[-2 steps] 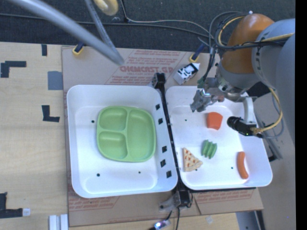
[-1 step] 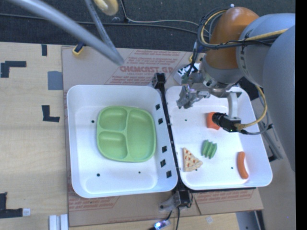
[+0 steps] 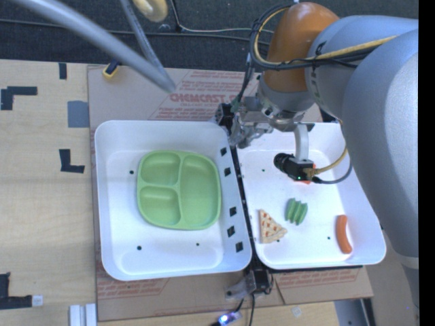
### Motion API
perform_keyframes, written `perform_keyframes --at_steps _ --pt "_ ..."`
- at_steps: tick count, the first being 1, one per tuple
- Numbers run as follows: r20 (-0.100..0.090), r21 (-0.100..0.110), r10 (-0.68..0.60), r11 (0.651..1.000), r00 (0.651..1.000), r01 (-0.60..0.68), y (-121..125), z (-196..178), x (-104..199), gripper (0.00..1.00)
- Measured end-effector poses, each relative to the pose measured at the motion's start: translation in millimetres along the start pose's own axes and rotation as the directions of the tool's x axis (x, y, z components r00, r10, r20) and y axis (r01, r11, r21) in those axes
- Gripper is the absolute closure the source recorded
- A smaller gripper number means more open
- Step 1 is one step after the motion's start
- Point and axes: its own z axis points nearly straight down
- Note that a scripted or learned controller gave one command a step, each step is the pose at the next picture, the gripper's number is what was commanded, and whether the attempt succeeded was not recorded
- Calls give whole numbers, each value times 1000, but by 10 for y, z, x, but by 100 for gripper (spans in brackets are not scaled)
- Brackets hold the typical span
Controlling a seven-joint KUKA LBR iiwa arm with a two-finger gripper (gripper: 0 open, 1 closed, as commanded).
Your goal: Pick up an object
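My gripper (image 3: 239, 132) hangs over the far left corner of the right bin (image 3: 360, 250), close to the divider between the two bins. Nothing can be made out in it. Three toy foods lie nearer the front of that bin: a pizza slice (image 3: 270, 227) near the divider, a green bean pod (image 3: 296, 210) just to its right, and an orange-red sausage (image 3: 344, 233) by the right wall. All three lie well apart from the gripper, toward the front.
A green divided plate (image 3: 179, 189) lies in the middle of the left bin (image 3: 115, 250). Both bins rest on a cardboard sheet (image 3: 197, 90). Grey tripod legs (image 3: 143, 46) cross the upper left. The arm's grey bulk (image 3: 387, 100) covers the right side.
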Motion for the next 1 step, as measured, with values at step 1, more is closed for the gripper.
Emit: perform_keyframes --at_steps 1 --pt "0 0 0 1000 1000 0 -8 -90 492 100"
